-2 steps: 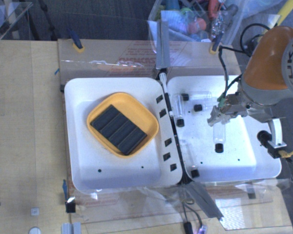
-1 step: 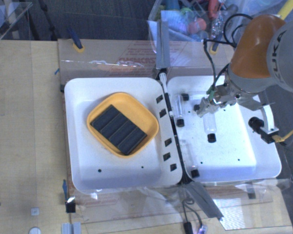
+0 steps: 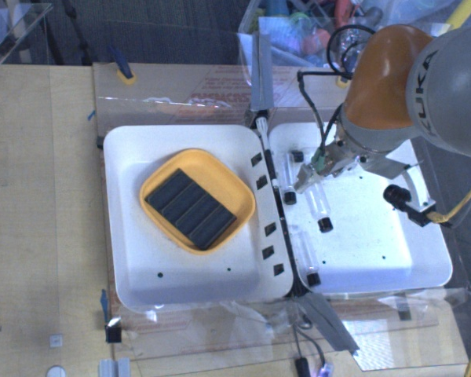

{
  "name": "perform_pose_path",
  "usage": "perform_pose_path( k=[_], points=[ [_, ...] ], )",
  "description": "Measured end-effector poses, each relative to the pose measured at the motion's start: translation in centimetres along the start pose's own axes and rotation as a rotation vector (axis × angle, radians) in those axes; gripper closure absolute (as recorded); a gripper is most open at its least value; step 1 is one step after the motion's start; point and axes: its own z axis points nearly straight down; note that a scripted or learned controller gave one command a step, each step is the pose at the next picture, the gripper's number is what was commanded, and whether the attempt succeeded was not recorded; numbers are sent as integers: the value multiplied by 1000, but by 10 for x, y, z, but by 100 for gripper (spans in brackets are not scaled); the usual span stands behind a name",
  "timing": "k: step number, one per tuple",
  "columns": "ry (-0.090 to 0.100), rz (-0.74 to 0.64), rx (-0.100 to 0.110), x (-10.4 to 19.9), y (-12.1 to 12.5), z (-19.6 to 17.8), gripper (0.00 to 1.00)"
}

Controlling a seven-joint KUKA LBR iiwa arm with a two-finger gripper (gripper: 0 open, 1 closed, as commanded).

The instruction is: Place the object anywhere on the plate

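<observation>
I have the arm [image 3: 424, 85] reaching in from the right, its grey link and orange band bulking high over the right side of the bench. The wrist angles down and to the left, with black cables looping beside it. My gripper [image 3: 308, 177] hangs low at the arm's end, its pale fingertips pointing down-left.

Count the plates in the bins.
1. A yellow plate lies in the left bin, with a dark ridged block on it. The arm covers part of the right bin.
</observation>
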Motion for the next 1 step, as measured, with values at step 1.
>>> perform_pose_path(
  k=[1],
  points=[
    [-3, -71, -3, 7, 37, -10, 100]
  ],
)
